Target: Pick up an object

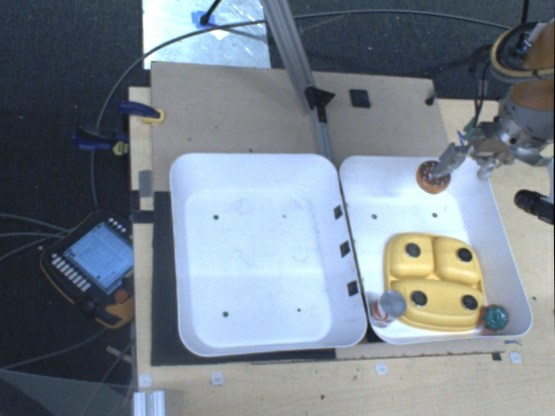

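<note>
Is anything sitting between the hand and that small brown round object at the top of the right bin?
Nothing visible. The hand is at the right bin's upper edge, right beside the brown round object. The yellow block lies lower in the bin, out of the way.

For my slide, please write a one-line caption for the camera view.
Gripper beside a small brown object in the right bin, near a yellow tray.

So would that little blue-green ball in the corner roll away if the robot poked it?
Probably a bit. The blue-green ball looks round, so it should roll easily. But it sits wedged between the bin's corner wall and the yellow block, which would likely stop it quickly. It looks small, so probably light.
</note>
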`<state>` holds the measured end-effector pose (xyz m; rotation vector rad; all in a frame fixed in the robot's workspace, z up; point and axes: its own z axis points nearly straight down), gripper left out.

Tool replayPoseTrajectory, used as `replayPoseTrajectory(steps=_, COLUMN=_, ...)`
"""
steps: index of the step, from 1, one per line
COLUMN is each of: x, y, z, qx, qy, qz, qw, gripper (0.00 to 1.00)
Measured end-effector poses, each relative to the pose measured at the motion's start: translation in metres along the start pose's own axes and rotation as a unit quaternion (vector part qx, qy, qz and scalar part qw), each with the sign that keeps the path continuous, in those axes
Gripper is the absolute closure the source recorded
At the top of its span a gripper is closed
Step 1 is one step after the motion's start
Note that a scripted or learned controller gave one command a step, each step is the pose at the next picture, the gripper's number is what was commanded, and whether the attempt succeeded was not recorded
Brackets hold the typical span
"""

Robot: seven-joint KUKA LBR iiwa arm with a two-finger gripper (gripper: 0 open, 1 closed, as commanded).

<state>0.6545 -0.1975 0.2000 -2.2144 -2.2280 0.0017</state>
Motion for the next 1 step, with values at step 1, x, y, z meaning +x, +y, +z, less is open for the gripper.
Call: replayPoseTrajectory(steps=1, x=0.0029, y=0.0101, z=0.0539, qx=0.000, qy=0.000, qz=-0.001, qw=1.0000, gripper=0.00)
